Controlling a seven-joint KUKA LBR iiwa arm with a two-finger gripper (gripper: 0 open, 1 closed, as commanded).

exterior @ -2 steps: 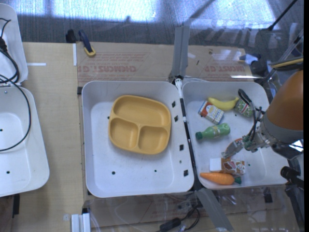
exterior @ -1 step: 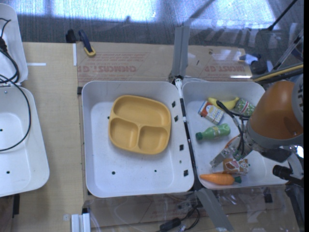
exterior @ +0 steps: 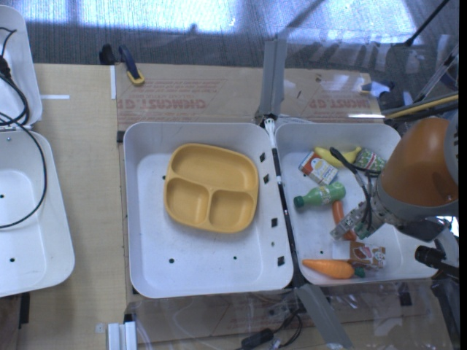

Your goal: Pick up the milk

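The milk, a small white carton with a red-orange top (exterior: pixel 319 169), lies in the right bin (exterior: pixel 394 138) near its back left. The arm's orange band and grey wrist hang over the bin's right side. The gripper (exterior: pixel 350 226) is low over the bin's middle, right beside a small orange carrot piece (exterior: pixel 337 211). It is well in front of and to the right of the milk carton and not touching it. Nothing shows between its tips.
In the right bin lie a green bottle (exterior: pixel 319 195), a banana (exterior: pixel 334 156), a green packet (exterior: pixel 371 160), a large carrot (exterior: pixel 330 268) and a white and brown carton (exterior: pixel 367 255). The left bin (exterior: pixel 146 217) holds a yellow divided plate (exterior: pixel 211 187).
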